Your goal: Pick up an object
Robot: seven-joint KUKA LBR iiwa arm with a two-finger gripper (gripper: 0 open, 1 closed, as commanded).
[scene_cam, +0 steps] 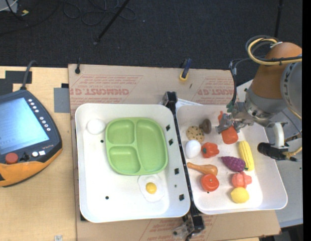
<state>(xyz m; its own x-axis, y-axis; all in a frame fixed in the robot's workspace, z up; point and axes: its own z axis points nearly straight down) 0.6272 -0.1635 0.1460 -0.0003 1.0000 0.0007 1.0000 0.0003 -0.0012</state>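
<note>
One orange-red toy sits in the right bin, far side, beside the corn; gripper over it (whether it grasps, I cannot tell). Probably light, stiff, slippery plastic; grip its middle.

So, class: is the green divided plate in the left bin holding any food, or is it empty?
Empty. All three compartments of the green plate show bare green; the fried egg lies beside it on the bin floor.

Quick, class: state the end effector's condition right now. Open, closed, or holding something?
End effector: above the right bin, at an orange-red toy; open or closed cannot be told.
</note>
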